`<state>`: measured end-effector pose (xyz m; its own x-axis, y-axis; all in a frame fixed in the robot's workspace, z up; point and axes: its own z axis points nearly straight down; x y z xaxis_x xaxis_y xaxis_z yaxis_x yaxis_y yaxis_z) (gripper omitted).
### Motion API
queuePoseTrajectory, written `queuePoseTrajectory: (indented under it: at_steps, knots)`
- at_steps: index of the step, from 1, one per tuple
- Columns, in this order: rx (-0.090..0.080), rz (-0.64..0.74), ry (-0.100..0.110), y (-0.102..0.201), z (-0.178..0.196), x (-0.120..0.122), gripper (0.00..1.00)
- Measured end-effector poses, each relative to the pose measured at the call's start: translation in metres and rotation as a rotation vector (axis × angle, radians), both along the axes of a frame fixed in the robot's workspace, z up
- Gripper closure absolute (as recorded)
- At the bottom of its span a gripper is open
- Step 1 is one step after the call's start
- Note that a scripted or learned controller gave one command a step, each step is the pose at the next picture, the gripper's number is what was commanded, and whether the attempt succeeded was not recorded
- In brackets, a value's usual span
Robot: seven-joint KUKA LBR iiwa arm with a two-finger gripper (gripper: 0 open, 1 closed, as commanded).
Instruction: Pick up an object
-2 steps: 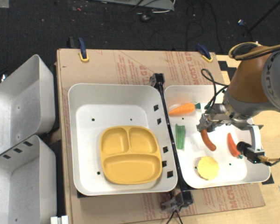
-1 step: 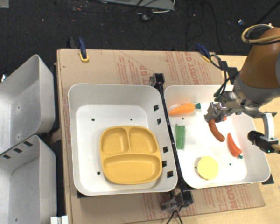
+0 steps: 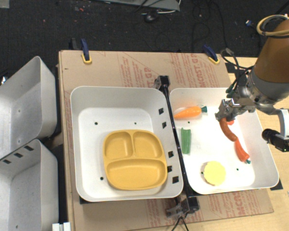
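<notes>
My gripper [image 3: 227, 113] hangs over the right bin [image 3: 260, 129], near its far right part. Its tip is directly over the upper end of a red sausage-shaped object [image 3: 228, 130] that runs diagonally toward the bin's front right. Just below that lies a small orange-red carrot-like piece [image 3: 242, 151]. An orange carrot [image 3: 188, 112] with a green end lies at the bin's far left. A green strip [image 3: 186, 141] lies by the left wall, and a yellow disc [image 3: 214, 173] sits near the front.
The left bin [image 3: 86, 109] holds a yellow divided plate [image 3: 134, 159]. A black divider [image 3: 171, 124] runs between the two bins. Blue-and-yellow clamps [image 3: 86, 54] grip the bench's far edge. Spare white bins [image 3: 19, 105] stand at the left.
</notes>
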<state>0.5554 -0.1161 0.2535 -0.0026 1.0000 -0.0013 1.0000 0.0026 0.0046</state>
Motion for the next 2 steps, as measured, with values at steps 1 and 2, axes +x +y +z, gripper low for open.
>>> queuePoseTrajectory:
  at_steps: [1,2]
  knots:
    - [0.002,0.004,0.004,0.050,-0.014,0.020,1.00]
    - [0.003,0.006,0.002,0.100,-0.006,0.032,1.00]
